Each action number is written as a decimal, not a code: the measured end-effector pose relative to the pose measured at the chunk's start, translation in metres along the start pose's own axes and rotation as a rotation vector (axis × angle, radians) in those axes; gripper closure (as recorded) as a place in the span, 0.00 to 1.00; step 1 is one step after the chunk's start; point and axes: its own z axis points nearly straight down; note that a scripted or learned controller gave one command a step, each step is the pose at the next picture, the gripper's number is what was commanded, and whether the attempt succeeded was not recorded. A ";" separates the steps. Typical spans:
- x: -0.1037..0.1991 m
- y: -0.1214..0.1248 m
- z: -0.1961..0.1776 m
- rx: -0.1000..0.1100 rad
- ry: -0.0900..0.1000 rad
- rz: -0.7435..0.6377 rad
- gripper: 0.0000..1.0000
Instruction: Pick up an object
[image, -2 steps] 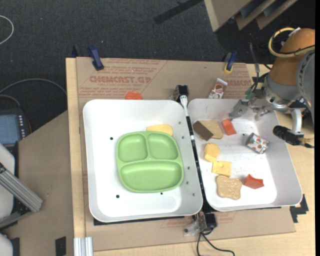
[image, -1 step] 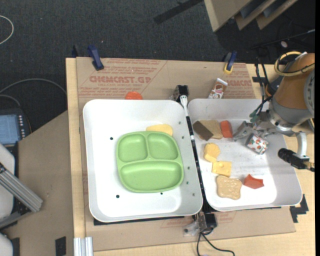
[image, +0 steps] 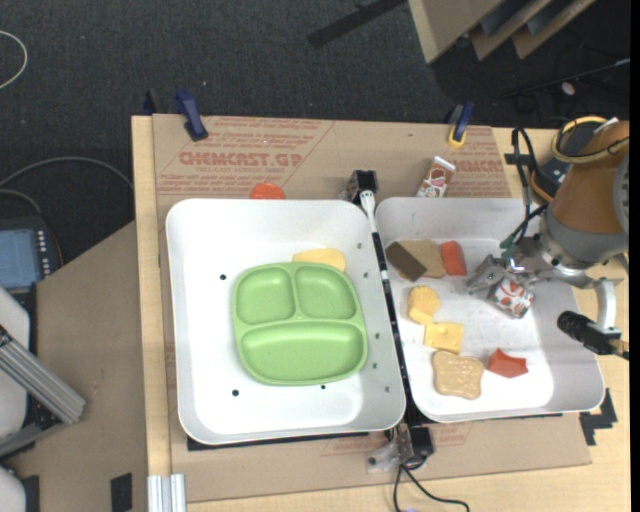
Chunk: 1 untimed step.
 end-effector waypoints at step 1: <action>-0.001 0.002 -0.010 -0.005 -0.001 0.000 1.00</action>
